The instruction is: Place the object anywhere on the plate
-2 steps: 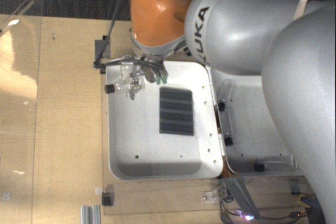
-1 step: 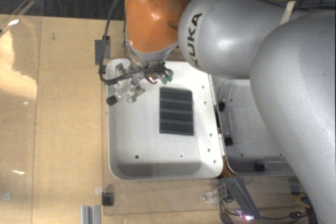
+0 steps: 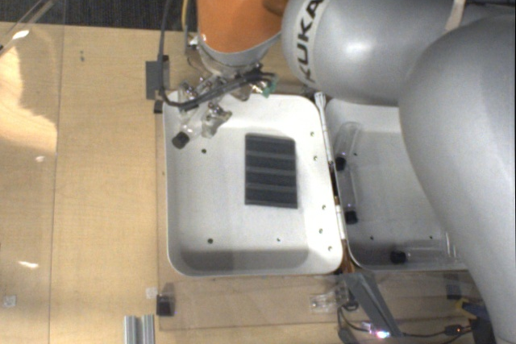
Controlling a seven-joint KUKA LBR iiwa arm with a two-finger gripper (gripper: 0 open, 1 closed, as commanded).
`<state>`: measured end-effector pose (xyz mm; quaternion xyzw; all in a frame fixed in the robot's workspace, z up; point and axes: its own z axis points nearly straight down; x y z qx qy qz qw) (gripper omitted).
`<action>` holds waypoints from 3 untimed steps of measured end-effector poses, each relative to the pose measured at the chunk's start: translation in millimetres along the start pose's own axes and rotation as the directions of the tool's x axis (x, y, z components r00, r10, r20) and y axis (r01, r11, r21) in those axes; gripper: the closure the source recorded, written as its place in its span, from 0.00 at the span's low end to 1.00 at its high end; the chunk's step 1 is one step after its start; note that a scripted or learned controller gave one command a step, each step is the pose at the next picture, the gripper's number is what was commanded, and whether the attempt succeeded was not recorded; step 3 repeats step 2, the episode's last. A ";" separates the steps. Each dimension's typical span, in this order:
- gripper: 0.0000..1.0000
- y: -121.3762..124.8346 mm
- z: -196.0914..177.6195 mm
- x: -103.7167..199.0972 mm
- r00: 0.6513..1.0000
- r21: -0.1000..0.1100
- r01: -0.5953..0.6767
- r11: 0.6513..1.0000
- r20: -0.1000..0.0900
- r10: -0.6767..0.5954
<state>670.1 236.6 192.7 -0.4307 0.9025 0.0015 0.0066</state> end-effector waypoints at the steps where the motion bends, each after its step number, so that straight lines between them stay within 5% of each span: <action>1: 1.00 -5.1 -70.5 5.4 0.919 0.000 0.394 0.919 0.000 -0.394; 2: 1.00 -9.0 -59.4 11.0 0.581 -0.003 0.814 0.581 0.001 -0.814; 3: 1.00 -9.0 -59.4 11.0 0.581 -0.003 0.814 0.581 0.001 -0.814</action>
